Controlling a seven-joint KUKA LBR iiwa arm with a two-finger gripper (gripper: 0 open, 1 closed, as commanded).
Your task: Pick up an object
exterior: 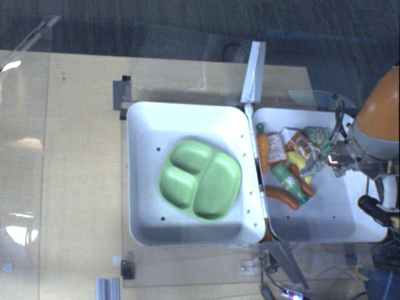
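A heap of toy food (290, 167) sits in the left part of the right bin (337, 220), close against the wall that divides it from the left bin (140, 167). In the heap a carrot (263, 152) lies along that dividing wall at the far left, a green bottle (289, 179) with a white label slants through the middle, and a red-orange sausage (284, 197) lies at the near edge, curving to the right. A yellow piece (297, 160) shows just to the right of the bottle's far end, and a printed packet (301, 141) in white, orange and green lies at the far side of the heap, toward the far wall of the bin. These things touch or overlap one another, so their edges are hard to separate. The arm (381, 114), with its orange band, comes in from the right over the right bin, and its gripper (325, 159) hangs at the right edge of the heap, next to the yellow piece; whether its tips are apart or together I cannot tell, and nothing can be seen clamped in them. The left bin holds a green divided plate (200, 180) with three compartments, lying in the middle of the bin floor, well apart from the heap
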